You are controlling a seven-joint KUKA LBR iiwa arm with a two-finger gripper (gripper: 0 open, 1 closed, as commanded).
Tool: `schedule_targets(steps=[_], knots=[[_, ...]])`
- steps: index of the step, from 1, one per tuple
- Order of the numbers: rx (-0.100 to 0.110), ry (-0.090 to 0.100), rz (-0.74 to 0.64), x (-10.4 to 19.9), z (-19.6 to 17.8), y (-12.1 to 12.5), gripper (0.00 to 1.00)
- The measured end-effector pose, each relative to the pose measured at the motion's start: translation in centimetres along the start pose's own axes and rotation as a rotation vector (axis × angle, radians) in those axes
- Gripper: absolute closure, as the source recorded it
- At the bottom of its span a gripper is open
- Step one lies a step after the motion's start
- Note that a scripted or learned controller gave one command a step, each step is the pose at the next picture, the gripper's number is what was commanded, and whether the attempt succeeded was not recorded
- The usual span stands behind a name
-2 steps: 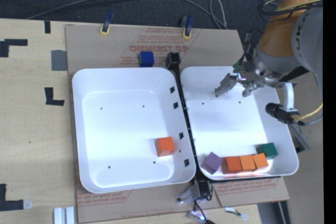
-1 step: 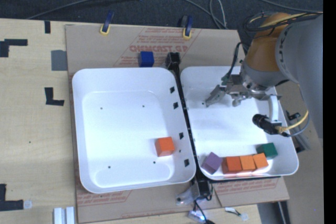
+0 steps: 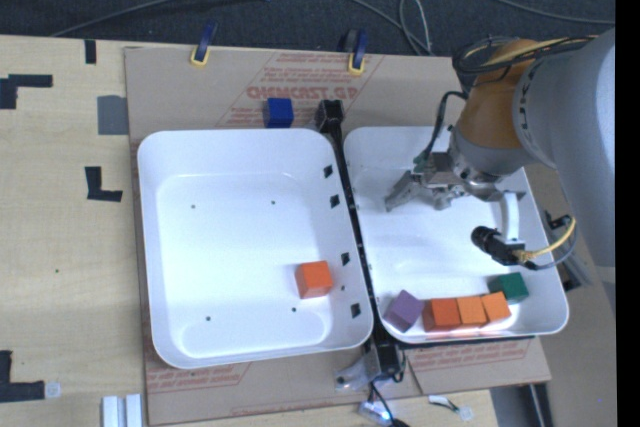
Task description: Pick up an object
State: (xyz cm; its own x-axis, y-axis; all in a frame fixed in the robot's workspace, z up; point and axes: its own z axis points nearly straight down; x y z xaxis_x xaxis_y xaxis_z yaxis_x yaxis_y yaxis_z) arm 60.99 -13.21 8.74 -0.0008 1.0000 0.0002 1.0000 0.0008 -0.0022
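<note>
The gripper hovers over the right bin, its jaws seemingly spread wide and pinching nothing. Along that bin's near wall sit a purple block, two orange blocks and a green block. Another orange block lies in the left bin.

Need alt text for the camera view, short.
Grey arm reaches from the right over the right bin, its tool above the bin floor. Purple, two orange and a green block line its near edge; the left bin holds one orange block.
</note>
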Motion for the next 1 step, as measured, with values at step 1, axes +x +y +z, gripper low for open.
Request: schedule_targets(steps=[1], knots=[[-0.002,0.000,-0.001,0.01,-1.15,0.06,1.00]])
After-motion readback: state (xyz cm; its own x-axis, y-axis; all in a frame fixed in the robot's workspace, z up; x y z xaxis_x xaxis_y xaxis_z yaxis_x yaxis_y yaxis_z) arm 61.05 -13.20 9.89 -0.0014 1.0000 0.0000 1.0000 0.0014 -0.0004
